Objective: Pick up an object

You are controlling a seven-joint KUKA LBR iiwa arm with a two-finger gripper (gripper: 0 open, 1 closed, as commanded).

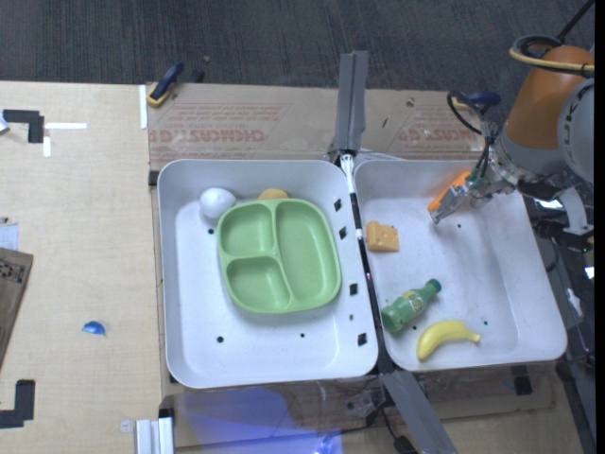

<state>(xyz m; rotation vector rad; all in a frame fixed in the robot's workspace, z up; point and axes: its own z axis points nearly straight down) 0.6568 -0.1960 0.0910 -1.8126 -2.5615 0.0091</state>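
There's plenty to pick from in the right bin (pixel 529 253): a cheese-coloured wedge (pixel 382 236) near its left wall, a green bottle (pixel 409 306) lying tilted lower down, and a yellow banana (pixel 446 337) just beside it at the front. My tool (pixel 446 206) hangs over the bin's back right part, well apart from all three, with something orange at its tip, and I cannot tell how it stands. Over in the left bin (pixel 189 339) sit a green divided plate (pixel 280 253) and a white ball (pixel 216 200).

Pale wooden bench (pixel 76 253), seemingly dark carpet (pixel 236 17)
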